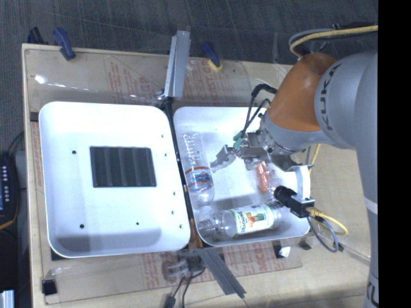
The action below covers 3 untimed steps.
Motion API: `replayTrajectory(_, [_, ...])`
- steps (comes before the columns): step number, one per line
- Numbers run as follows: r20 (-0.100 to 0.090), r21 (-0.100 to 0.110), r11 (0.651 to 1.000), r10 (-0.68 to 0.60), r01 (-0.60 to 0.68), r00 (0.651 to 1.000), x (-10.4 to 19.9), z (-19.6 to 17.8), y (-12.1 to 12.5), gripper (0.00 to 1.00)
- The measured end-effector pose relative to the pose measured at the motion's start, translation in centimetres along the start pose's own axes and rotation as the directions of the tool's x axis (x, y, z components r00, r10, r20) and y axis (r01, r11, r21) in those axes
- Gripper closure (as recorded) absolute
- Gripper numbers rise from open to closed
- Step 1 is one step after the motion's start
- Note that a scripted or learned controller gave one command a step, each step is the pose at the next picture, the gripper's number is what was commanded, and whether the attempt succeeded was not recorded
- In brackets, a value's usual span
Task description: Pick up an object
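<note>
Lying in the right-hand shallow white bin are your candidate objects: a clear plastic water bottle with a blue label, set lengthwise along the bin's left wall, and a second clear plastic bottle with an orange-and-green label, resting on its side along the near wall. A small orange-and-clear object sits just beside the wrist hardware; its shape is too blurred to name. Expect both bottles to be light, smooth and thin-walled. They will likely roll when nudged and dent under a hard squeeze, so you would do best to close across the labelled mid-body, where the wall is straight, rather than at the tapered neck or cap.

The two-finger gripper hangs over the middle of that bin, between the blue-labelled bottle and the orange item, just right of the bottle. Nothing shows between its fingers, and you cannot tell from this angle how wide they stand.

Behind it rises the grey arm with its orange band. The left-hand white bin, with a dark ribbed panel in its floor, sits alongside.
</note>
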<state>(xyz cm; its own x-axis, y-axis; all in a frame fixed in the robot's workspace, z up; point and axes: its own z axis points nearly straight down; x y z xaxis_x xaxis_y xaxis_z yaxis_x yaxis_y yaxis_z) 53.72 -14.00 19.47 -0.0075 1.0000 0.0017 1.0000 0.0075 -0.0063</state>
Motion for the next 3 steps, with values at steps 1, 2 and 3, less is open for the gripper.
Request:
replayTrajectory(1, [0.002,-0.004,0.999,-0.043,0.043,0.999,-6.9,-2.9,2.8,0.0])
replayTrajectory(2, [0.003,-0.005,0.986,-0.165,0.165,0.986,-6.9,-2.5,6.7,0.0])
replayTrajectory(3, [0.001,-0.001,0.947,-0.322,0.322,0.947,-6.9,-0.8,3.9,0.0])
